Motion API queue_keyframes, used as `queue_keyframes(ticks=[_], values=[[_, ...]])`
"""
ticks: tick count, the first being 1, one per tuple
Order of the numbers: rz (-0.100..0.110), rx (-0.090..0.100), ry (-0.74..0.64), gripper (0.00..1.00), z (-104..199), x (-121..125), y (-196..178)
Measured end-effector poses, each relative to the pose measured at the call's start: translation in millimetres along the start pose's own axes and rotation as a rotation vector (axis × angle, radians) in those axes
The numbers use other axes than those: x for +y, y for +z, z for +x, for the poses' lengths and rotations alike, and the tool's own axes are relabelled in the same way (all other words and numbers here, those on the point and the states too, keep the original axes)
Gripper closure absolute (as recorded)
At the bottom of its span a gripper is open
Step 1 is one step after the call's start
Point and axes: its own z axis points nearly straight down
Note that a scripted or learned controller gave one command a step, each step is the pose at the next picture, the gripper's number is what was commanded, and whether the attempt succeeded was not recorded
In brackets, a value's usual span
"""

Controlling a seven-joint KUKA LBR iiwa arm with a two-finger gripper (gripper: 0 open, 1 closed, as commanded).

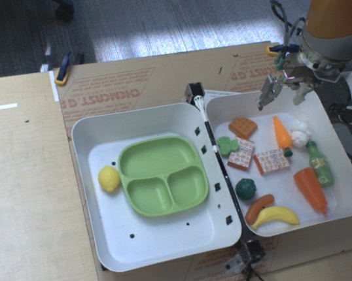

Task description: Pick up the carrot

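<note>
The carrot [281,132] is a small orange cone with a green stub at its near end. It lies in the right bin [339,144], toward the back, beside a white lump [300,135]. My gripper [284,94] hangs over the bin's back edge, just behind the carrot and above it. Its fingers [267,96] are spread open with nothing between them. The grey arm with its orange band comes in from the upper right.
The right bin also holds a waffle [243,126], a broccoli piece [227,144], two brick-patterned blocks [273,161], a green bottle [319,164], a larger orange-red cone [311,190], a sausage [259,206] and a banana [274,217]. The left bin has a green divided tray [163,175] and a lemon [108,178].
</note>
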Motion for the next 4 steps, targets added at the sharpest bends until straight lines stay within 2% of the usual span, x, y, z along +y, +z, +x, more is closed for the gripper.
queue_keyframes(ticks=[1,2,3,4], values=[[0.000,0.000,-0.027,0.00,-46.8,8.3,117.0],[-0.002,0.000,0.026,0.00,-85.7,29.7,169.2],[-0.003,-0.001,0.025,1.00,-85.8,30.0,159.2],[-0.001,0.000,0.199,1.00,-34.0,44.8,84.4]])
